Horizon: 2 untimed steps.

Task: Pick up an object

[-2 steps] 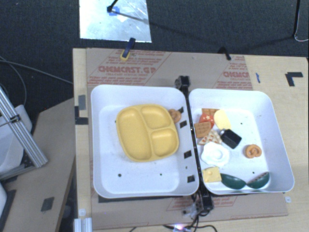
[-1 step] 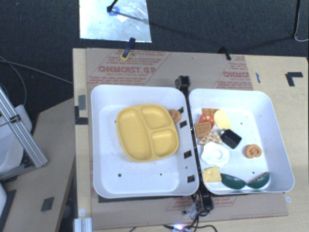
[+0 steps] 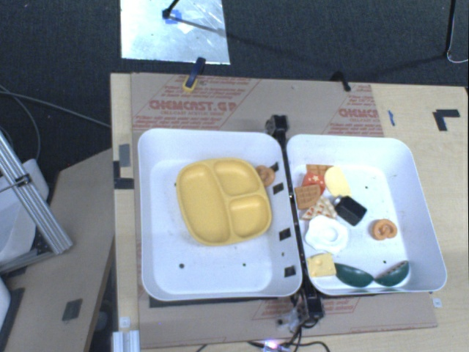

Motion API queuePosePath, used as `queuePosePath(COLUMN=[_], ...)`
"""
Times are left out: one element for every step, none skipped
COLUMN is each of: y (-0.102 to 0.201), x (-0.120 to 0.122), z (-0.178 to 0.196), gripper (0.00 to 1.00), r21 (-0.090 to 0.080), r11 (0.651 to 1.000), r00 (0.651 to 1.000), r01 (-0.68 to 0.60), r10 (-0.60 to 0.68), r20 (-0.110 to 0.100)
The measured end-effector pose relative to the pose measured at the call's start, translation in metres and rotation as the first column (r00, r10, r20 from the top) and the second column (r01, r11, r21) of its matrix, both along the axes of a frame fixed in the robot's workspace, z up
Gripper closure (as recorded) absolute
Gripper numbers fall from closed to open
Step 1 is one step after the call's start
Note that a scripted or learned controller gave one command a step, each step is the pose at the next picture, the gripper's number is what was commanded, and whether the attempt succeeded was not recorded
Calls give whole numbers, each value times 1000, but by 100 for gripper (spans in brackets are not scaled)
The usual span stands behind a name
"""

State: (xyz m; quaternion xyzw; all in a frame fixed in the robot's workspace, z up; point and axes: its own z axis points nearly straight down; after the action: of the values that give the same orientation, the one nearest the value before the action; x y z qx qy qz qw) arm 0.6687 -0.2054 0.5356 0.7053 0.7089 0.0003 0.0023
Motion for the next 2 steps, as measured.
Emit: queuePosePath(y=[0, 0], x=[0, 0], z=[0, 0], gripper=[100, 100], r21=[0, 0], r11=[1000, 1000], r00=[1000, 1000], r01=[0, 0], r10=[0, 0], r20=[0, 0])
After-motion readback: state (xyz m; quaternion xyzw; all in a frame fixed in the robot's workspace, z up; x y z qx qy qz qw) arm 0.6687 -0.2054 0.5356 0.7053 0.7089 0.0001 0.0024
